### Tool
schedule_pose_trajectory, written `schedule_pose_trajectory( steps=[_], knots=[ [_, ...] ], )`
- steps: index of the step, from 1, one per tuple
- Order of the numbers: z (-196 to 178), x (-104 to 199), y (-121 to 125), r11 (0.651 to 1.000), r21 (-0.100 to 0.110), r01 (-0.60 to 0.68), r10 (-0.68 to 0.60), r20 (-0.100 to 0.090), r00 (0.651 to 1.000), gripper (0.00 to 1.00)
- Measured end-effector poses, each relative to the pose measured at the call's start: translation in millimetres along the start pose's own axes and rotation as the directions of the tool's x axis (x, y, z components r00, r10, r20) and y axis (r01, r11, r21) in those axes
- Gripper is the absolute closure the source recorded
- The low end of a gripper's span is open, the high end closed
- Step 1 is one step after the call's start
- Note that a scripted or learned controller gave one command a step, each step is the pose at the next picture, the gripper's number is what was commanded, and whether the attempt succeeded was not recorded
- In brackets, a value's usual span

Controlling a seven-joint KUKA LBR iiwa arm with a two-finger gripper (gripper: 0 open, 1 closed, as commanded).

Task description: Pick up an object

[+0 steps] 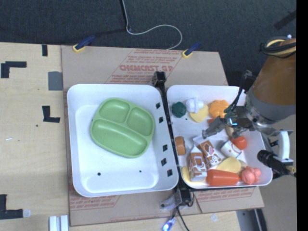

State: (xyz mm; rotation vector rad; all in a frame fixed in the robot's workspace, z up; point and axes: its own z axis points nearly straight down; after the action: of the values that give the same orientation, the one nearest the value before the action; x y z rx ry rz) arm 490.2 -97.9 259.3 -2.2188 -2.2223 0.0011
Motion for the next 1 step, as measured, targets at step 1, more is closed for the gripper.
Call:
schedule_pose_trajectory(
  steps=[1],
  knots=[
    [80.1,80.4,-8.2,1.000,0.009,0.006,-0.006,-0.003,1.000,0.00]
  ],
)
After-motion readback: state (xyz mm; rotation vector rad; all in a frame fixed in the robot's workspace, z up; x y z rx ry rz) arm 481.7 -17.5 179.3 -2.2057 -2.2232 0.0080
